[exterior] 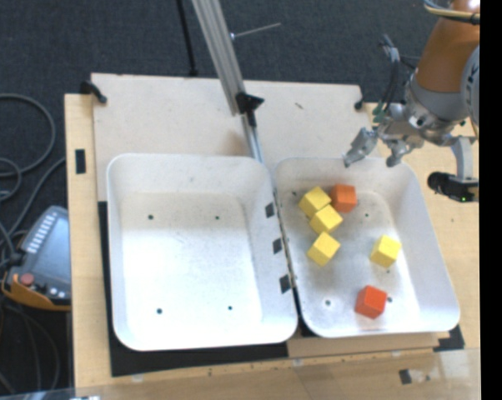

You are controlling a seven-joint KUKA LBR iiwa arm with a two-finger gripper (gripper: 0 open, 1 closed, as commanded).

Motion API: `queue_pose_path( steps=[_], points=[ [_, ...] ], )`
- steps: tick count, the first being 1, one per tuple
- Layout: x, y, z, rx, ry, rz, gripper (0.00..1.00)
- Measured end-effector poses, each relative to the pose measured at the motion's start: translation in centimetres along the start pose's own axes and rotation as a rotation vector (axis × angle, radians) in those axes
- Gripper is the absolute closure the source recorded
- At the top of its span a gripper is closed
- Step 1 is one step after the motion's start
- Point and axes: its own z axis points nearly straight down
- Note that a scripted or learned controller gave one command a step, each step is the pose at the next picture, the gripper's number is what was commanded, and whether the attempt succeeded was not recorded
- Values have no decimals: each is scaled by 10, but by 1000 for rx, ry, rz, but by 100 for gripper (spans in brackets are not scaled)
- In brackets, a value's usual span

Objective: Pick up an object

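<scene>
My gripper (376, 153) hangs above the far rim of the right bin (426, 223), its two fingers spread open with nothing between them. Below it in that bin lie several blocks. A small orange cube (344, 197) is nearest the gripper, just left of and below it. Three yellow cubes sit in a cluster: one (314, 201) beside the orange cube, one (327, 220) under it and one (323, 248) lower still. Another yellow cube (385, 251) lies to the right. A larger red-orange cube (370, 302) rests near the front.
The left bin (193, 248) sits beside the right one on the wooden bench. A slanted aluminium post (222, 52) rises from between the bins at the back. Cables and a teach pendant (42, 257) lie off the bench at the left.
</scene>
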Motion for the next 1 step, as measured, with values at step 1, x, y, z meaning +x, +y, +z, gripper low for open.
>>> queue_pose_path(
  steps=[1],
  points=[
    [42, 8, 95, 4, 4, 3, 0]
  ],
)
